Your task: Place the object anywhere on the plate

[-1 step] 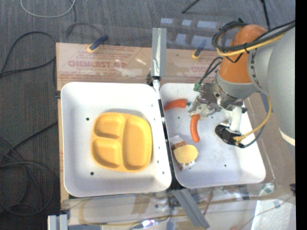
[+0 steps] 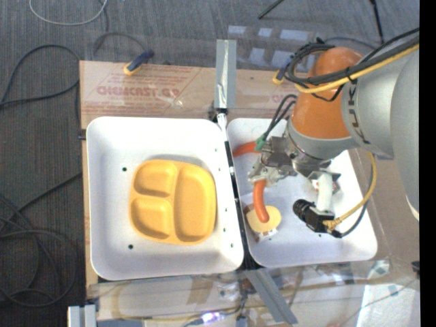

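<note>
You have one yellow plate (image 2: 174, 201) with three compartments in the left bin (image 2: 102, 251), open rim all around. One orange-and-cream object (image 2: 261, 210) lies in the right bin (image 2: 354, 244) near the divider, below the gripper (image 2: 269, 169); its jaw state you cannot tell.

We see a dark grey carpet floor (image 2: 170, 12) with thin black cables (image 2: 41, 60) lying on it. A flat brown cardboard sheet (image 2: 150, 90) with red letters lies under the bins. A metal bar (image 2: 223, 73) stands in the middle.
</note>
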Controlling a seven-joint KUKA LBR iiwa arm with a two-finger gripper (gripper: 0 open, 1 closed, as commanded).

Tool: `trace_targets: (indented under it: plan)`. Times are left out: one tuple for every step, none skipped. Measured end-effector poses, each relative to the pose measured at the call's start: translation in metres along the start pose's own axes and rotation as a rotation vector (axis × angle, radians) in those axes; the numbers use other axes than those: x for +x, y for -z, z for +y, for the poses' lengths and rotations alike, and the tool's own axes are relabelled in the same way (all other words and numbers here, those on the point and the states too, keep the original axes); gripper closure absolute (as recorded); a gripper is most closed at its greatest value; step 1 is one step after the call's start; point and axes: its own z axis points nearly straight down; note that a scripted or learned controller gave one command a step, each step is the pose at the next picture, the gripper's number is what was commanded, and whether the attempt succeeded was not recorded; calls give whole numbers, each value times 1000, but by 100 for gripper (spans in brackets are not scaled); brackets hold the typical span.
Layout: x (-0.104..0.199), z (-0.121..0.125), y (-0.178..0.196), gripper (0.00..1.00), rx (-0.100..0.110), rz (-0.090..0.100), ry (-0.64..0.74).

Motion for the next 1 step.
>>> trace_targets:
  plan:
    - [76, -5, -32, 100, 1, 0, 86]
